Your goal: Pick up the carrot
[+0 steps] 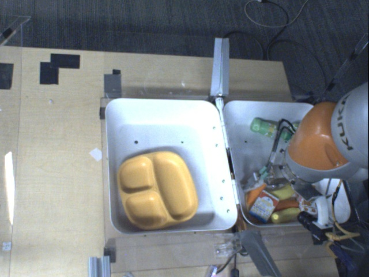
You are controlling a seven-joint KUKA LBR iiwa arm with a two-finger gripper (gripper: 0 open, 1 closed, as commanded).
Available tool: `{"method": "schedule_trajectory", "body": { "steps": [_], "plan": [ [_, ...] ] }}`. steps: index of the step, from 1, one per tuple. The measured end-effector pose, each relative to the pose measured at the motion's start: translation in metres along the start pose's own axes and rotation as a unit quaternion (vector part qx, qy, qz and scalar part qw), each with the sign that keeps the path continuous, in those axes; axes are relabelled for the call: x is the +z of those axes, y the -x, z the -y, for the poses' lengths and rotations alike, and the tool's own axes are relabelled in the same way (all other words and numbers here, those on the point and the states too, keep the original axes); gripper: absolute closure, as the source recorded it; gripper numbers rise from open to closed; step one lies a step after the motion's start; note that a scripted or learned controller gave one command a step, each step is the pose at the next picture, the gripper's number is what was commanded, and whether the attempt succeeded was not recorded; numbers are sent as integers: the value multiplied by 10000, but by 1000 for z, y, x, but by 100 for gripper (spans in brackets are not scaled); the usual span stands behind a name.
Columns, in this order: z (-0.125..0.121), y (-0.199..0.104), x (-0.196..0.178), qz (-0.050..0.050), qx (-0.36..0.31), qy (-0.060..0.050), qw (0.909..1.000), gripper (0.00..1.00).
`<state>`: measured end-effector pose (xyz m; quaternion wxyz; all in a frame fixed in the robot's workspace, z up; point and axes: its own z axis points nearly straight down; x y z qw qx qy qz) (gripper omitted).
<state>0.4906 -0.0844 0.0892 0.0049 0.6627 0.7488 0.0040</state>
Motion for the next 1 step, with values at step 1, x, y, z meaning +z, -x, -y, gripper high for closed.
{"method": "schedule_trajectory", "body": {
  "steps": [1],
  "plan": [
    [-4, -1, -12, 0, -8, 45, 10000, 100]
  ]
}}
